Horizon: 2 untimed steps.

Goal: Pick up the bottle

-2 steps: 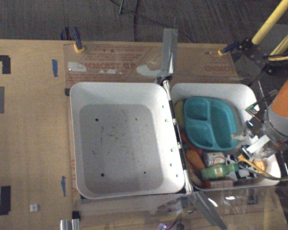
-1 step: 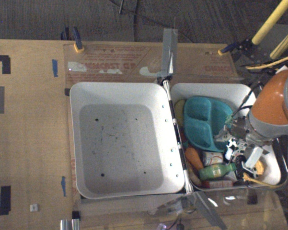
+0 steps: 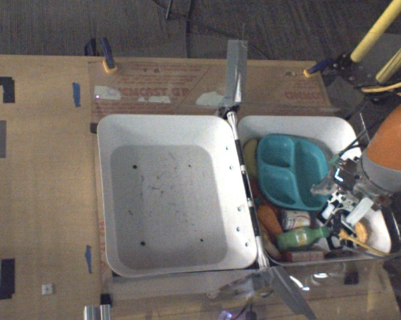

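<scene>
Down at the near edge, the green bottle point(image 3: 304, 237) lies on its side at six o'clock in the right bin point(image 3: 300, 127). The gripper point(image 3: 342, 209) hovers at its two o'clock, just beside the teal tray point(image 3: 290, 171); jaw state, can't tell.

Bins point(image 3: 167, 129) white. Divided plate point(image 3: 290, 172) teal. Bottle point(image 3: 303, 237) green, lighter cap end. Carrot-shaped item point(image 3: 269, 219) orange. Bench point(image 3: 40, 179) tan cardboard, blue tape strips point(image 3: 76, 94). Arm point(image 3: 390, 152) grey, orange band.
</scene>
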Each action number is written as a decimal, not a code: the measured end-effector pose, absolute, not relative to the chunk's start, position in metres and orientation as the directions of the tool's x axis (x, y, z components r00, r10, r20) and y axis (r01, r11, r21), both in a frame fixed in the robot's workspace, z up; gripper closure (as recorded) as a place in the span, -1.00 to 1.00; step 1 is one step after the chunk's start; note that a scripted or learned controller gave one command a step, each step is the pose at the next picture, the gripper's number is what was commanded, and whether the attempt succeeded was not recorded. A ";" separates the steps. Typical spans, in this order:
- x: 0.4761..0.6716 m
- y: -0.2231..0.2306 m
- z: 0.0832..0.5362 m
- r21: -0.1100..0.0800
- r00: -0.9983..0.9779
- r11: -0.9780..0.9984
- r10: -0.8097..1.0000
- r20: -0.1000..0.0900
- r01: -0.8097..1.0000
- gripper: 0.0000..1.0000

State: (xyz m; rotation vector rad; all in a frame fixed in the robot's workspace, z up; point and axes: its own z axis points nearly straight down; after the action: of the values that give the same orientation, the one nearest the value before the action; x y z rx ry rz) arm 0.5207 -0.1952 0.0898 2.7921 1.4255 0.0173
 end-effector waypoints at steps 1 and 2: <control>0.491 -0.195 0.202 -0.001 0.535 -0.535 0.845 0.000 0.845 -1.00; 0.483 -0.152 0.099 0.006 0.732 -0.732 0.681 0.005 0.681 -1.00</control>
State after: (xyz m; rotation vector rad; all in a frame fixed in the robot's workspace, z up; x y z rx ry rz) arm 0.4832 -0.1521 0.0989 2.9202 1.1474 0.0106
